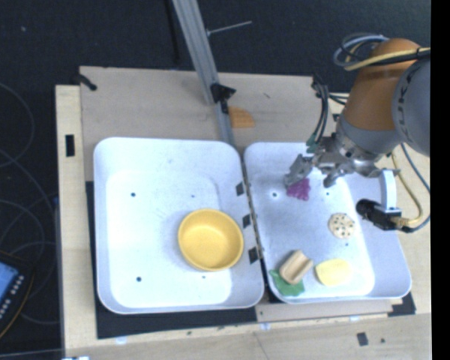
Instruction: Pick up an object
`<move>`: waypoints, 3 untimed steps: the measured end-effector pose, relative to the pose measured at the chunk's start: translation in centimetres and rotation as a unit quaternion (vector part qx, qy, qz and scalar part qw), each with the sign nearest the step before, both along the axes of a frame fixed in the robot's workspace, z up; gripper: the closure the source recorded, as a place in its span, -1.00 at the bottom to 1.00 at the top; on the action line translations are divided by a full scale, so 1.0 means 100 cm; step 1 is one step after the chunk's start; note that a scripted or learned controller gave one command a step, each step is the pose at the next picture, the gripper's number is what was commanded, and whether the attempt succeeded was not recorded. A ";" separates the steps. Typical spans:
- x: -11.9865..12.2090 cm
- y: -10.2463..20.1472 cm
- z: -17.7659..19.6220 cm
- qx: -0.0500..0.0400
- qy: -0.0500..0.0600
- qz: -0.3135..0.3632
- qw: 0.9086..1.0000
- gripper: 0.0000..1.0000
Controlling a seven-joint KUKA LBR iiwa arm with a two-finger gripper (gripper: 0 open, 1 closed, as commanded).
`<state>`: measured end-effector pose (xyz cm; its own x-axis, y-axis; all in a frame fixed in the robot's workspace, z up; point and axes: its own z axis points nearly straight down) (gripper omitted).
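Purple object (299, 190) in right bin (382, 276), seemingly just under open tool (313, 174), ungripped.

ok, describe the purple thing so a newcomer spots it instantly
Look in the right bin, upper half, just under the gripper. The purple object is small and lumpy, lying on the white floor. It is the sole purple item; the speckled cookie and yellow piece sit lower down.

Grey arm (414, 103), orange band, looped cables
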<state>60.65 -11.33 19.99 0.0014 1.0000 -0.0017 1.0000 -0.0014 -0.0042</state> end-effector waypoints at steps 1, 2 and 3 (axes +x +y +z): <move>-0.010 0.003 -0.052 0.000 0.000 0.000 1.000 -1.00; -0.011 0.001 -0.101 0.000 -0.001 0.000 1.000 -1.00; -0.009 0.001 -0.088 0.001 -0.004 -0.004 1.000 1.00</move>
<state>59.78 -11.26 11.23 0.0086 1.0000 -0.0002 1.0000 -0.0086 0.0041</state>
